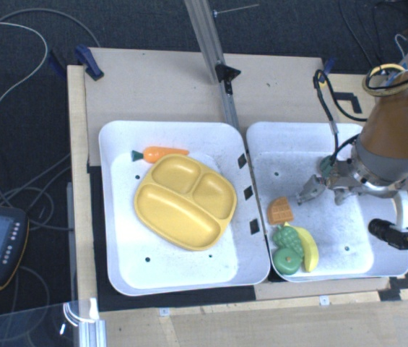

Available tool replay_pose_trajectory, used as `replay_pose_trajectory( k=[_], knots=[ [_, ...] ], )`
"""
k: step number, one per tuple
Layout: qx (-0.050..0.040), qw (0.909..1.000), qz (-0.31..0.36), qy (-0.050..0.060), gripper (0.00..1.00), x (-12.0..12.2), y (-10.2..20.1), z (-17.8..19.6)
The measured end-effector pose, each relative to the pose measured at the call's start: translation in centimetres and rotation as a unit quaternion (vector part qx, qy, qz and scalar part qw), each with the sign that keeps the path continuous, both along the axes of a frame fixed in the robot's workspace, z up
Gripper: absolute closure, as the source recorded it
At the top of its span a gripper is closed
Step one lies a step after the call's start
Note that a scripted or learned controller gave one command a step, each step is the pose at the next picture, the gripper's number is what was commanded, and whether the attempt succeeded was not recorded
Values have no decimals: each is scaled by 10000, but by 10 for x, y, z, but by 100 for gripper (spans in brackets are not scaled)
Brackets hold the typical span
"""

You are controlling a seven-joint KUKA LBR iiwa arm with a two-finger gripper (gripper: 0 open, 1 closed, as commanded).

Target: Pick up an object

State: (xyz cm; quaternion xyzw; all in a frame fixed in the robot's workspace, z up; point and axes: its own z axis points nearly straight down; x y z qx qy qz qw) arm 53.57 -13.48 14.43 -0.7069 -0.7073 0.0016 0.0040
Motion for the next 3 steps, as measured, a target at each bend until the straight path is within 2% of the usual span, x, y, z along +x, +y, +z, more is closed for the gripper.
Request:
replay_pose_trajectory(
  k=[1,2,3],
  knots=[
    [-12,10000,-11,-46,0,1,0,-49],
    [-19,10000,-3,-73,100,3,-1,-36],
    [-20,10000,5,-65,100,-1,2,9]
  ],
)
